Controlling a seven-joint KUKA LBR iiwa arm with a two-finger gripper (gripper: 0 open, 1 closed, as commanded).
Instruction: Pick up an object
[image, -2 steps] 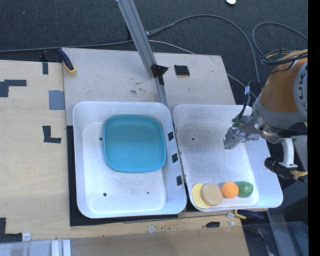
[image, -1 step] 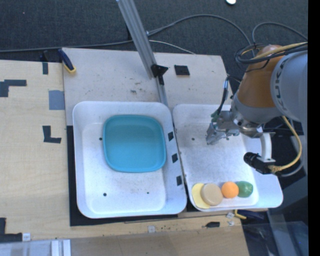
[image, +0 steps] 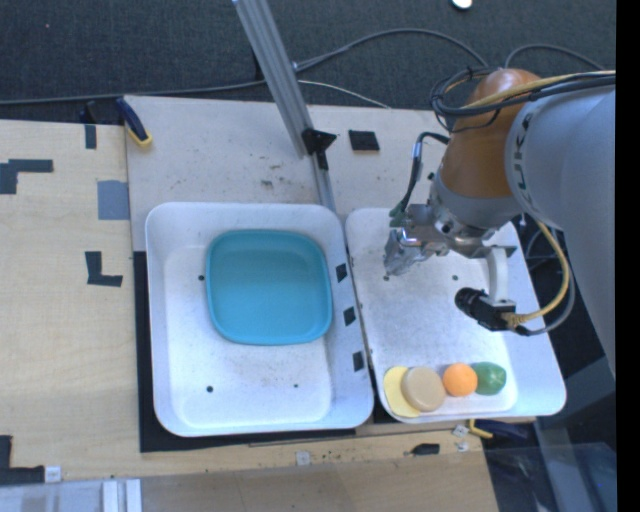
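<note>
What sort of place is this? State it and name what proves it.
Most likely a robotics lab bench set up for pick-up trials. A robot arm reaches over two white bins, toy-like items such as an orange ball sit along one bin's near edge, and tape marks dot the bench.

Teal plate (image: 268, 286) flat in left bin (image: 170, 400). Metal pole (image: 290, 95) slanting across bench (image: 60, 300) behind bins. Black tape marks (image: 100, 270) on wood at left.
</note>
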